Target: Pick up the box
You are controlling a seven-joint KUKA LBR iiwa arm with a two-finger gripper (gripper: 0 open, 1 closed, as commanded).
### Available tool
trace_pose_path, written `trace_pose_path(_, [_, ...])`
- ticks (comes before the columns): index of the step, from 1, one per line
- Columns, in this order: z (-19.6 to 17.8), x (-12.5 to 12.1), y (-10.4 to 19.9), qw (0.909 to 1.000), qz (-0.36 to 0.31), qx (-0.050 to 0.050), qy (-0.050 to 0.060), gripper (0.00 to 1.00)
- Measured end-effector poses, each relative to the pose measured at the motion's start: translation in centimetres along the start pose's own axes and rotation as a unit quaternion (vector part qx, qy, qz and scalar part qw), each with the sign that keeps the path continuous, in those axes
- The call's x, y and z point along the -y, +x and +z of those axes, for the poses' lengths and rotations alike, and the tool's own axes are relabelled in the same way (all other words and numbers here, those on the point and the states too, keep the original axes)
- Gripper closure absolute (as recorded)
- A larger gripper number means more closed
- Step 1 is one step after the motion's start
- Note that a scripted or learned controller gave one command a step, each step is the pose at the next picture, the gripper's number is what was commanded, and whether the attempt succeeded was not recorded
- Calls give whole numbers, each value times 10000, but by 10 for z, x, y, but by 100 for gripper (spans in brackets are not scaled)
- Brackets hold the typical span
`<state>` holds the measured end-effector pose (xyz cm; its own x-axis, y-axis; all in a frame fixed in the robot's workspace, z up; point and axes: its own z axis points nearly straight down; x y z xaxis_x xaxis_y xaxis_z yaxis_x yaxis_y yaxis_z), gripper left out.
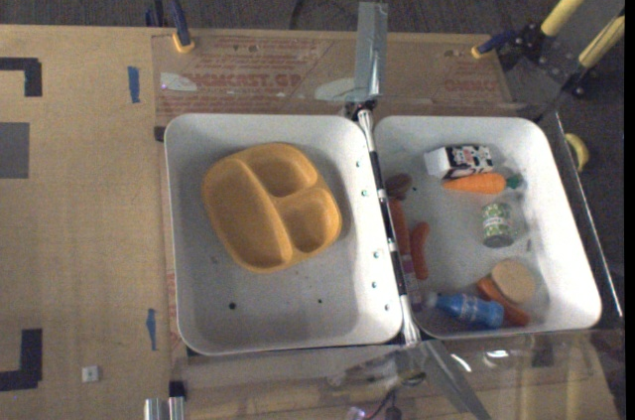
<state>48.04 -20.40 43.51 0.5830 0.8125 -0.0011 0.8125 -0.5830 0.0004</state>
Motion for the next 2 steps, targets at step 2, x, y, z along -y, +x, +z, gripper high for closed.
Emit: trace_pose_path(2, [0, 24, 34, 9981, 612, 1, 5, 0])
